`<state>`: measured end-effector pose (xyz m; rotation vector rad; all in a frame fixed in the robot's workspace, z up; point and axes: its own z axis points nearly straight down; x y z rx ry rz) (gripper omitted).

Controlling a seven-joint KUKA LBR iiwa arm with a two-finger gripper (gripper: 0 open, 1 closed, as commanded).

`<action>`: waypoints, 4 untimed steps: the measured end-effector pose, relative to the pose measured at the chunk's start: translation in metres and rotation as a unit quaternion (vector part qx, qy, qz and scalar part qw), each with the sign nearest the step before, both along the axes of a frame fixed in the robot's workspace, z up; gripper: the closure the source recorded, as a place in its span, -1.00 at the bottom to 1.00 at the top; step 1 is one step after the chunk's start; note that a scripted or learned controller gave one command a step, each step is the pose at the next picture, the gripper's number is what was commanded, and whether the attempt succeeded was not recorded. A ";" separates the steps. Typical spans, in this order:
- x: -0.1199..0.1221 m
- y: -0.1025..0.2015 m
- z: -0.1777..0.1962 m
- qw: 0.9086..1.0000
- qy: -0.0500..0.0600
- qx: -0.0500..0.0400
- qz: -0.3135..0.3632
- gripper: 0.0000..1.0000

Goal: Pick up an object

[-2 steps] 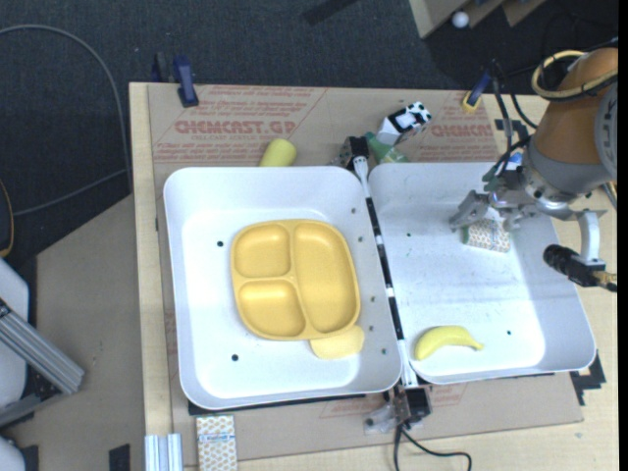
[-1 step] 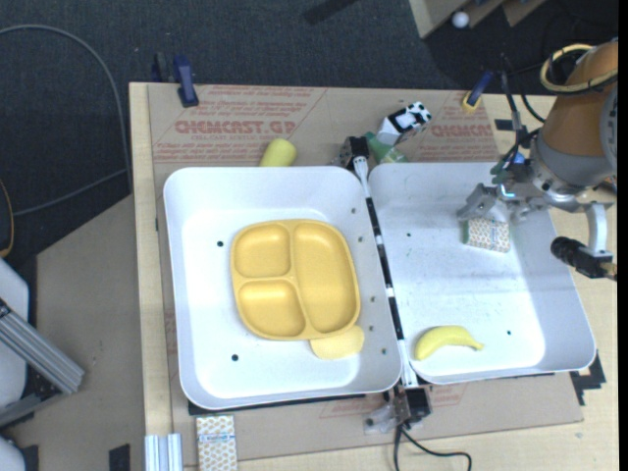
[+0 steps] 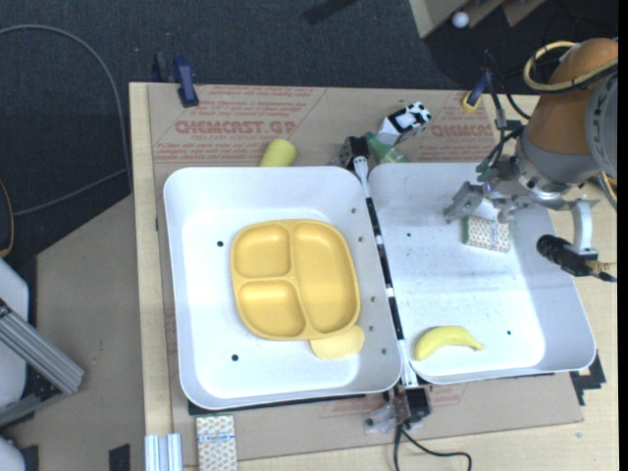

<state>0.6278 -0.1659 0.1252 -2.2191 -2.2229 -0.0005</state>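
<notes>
Jaws spread wide over block | block: small, speckled pale, squarish | in right bin

Take the seam where the two bins meet as your landmark. Left of it you have the left bin, with the divided tray lying in its middle and a flat piece tucked under the tray's near corner. Right of the seam is the right bin: the banana lies near its front edge just beside the seam, and the small block sits farther back and right, under the gripper. Behind the seam, on the bench board, a cylinder lies to the left and a toy figure to the right.
</notes>
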 end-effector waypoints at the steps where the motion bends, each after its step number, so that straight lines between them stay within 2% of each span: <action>1: 0.007 0.031 -0.036 1.000 -0.004 -0.003 -0.001 -1.00; 2: 0.039 -0.023 -0.006 1.000 -0.001 -0.001 -0.001 -1.00; 3: 0.011 -0.031 -0.011 1.000 0.001 0.000 -0.001 -1.00; 4: 0.012 -0.031 -0.001 1.000 -0.001 -0.001 -0.001 1.00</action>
